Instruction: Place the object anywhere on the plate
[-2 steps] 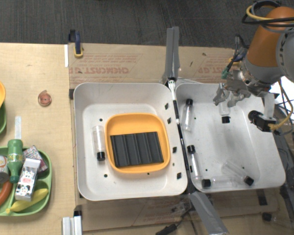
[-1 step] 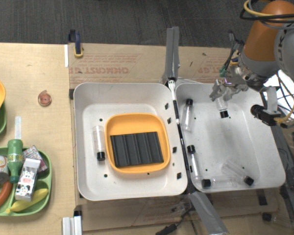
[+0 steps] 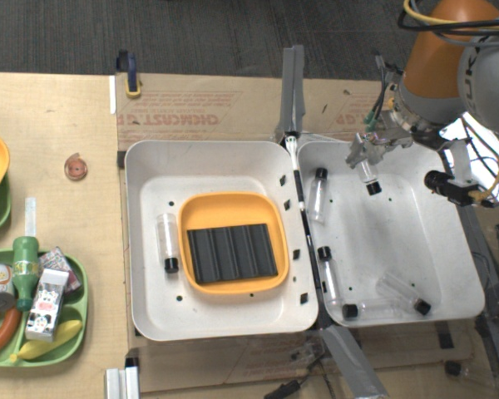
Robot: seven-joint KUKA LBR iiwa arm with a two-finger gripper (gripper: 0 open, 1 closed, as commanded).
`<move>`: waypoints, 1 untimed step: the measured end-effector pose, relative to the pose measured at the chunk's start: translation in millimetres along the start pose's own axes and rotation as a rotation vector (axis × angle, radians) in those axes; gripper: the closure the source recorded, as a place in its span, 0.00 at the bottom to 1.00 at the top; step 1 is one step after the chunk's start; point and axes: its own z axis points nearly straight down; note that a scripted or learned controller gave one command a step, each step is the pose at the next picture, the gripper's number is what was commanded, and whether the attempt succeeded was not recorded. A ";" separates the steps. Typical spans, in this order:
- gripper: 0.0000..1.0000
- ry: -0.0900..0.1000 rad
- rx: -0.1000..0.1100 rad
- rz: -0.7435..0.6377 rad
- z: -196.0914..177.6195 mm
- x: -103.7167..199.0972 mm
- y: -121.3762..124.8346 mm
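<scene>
Nearest the camera, a clear tube with a black cap (image 3: 346, 304) lies at the lower left of the right bin (image 3: 449, 248). The gripper (image 3: 368, 163) hangs over that bin's upper part, clamped on 1 such tube (image 3: 370, 179), long axis near vertical, black cap pointing down. The orange plate (image 3: 233, 210), bearing a dark ridged block (image 3: 232, 253), sits in the left bin (image 3: 150, 223), left and slightly down-frame from the gripper.

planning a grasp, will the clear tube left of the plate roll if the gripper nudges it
Probably. The tube looks round and smooth and lies flat on the bin floor, so a sideways nudge would likely roll it. It looks like thin clear plastic, so probably light and slippery. Its black cap might curve the roll.
</scene>
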 end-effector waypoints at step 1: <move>1.00 0.000 0.000 -0.150 0.0 0.9 12.8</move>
